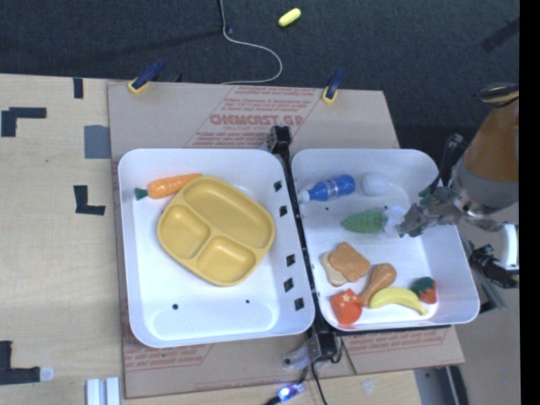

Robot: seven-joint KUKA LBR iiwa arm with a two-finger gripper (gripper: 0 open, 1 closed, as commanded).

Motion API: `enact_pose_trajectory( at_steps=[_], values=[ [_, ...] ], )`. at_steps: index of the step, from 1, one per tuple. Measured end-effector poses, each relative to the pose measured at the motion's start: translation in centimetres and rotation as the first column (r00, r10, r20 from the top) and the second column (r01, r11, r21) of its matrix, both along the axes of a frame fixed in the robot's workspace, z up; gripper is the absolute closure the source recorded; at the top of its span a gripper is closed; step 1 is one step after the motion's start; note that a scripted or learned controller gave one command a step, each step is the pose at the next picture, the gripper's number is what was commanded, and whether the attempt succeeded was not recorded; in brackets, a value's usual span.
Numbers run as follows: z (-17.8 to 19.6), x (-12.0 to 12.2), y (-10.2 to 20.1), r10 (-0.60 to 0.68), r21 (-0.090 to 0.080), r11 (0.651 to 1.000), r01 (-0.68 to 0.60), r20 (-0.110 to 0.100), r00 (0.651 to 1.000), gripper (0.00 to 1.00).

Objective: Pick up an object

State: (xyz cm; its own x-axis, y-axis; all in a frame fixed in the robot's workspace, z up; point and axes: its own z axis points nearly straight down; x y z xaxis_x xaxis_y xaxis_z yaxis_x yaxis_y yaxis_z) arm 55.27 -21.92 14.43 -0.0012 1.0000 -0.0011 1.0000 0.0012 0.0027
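My gripper hangs over the right side of the right bin, just right of a green leafy toy. A blue bottle and a white object lie at the back of that bin. Toward the front are a bread slice, a brown drumstick, a yellow banana, a red tomato and a small red and green piece. I see nothing in the gripper.
The left bin holds a yellow divided plate and an orange carrot at its back left. A black divider runs between the bins. A yellow object and a cable lie on the dark floor behind.
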Motion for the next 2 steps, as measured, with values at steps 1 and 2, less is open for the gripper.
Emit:
enact_pose_trajectory(
  at_steps=[1,2],
  values=[
    [6.2,0.5,0.6,0.002,0.0,1.0,-0.002,0.002,1.0,1.0],
    [8.1,0.5,0.6,0.001,0.001,1.0,-0.001,-0.001,1.0,1.0]
  ],
)
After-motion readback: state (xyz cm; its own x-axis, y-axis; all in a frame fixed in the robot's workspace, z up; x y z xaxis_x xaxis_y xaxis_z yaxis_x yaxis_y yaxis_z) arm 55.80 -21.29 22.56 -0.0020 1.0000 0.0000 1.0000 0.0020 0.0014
